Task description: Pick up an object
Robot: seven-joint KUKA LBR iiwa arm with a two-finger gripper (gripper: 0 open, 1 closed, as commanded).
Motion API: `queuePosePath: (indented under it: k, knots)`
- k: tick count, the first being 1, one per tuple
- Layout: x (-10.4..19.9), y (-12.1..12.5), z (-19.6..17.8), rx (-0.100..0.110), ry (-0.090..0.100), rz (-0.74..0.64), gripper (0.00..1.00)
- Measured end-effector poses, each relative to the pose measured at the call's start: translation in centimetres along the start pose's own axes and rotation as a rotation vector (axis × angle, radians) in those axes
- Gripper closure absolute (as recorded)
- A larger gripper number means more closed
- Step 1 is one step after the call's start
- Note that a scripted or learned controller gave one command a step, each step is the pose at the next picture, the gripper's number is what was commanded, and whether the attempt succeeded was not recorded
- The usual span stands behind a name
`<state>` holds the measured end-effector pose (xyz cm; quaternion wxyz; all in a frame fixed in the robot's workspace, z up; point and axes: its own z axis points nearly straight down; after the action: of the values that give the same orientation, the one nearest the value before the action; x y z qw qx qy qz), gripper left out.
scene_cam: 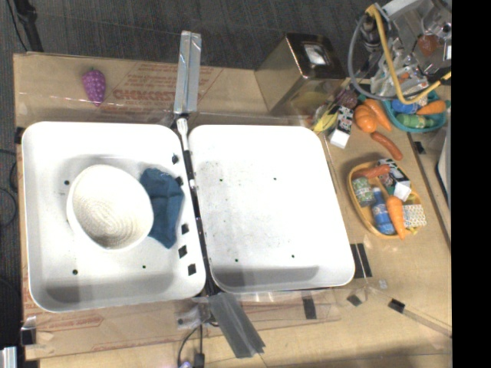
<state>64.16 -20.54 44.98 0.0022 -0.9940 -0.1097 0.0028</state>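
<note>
Brown cardboard covers the surface [230, 83] where the two shallow white bins sit side by side, with dark carpet beyond its far edge. Inside the left white bin [46, 282] lies a round cream-white woven hat [110, 205], dome up, toward the bin's left half. Touching the hat's right side is a crumpled dark blue cloth [165, 204], which reaches almost to the divider between the bins. The right white bin [265, 205] shows a bare floor with faint speckles and a few small dark dots.

On the cardboard behind the left bin, well apart from everything else, rests a small purple bunch of toy grapes [94, 85]. A grey metal bar [186, 71] stands up at the back where the two bins meet, and a brown cardboard box [301, 67] sits behind the right bin. To the right of the right bin, a yellow oval basket [355, 192] holds a jumble of small toy foods, among them an orange carrot [395, 215]. Farther back at the right is a teal bowl [406, 121] with more orange and green toys, under a tangle of yellow and grey cables [383, 44].

At the top right corner some grey machinery [406, 2] pokes in above the cables; I cannot make out the pincer or tell whether it is released or clenched
</note>
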Motion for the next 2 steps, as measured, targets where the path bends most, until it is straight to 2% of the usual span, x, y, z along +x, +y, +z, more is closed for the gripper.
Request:
queuePosePath:
  k: [1,2]
  knots:
    - [-0.7,-9.2,0.9,-0.004,0.003,-0.016,1.00]
    - [1.0,-20.1,0.9,-0.005,0.003,-0.019,1.00]
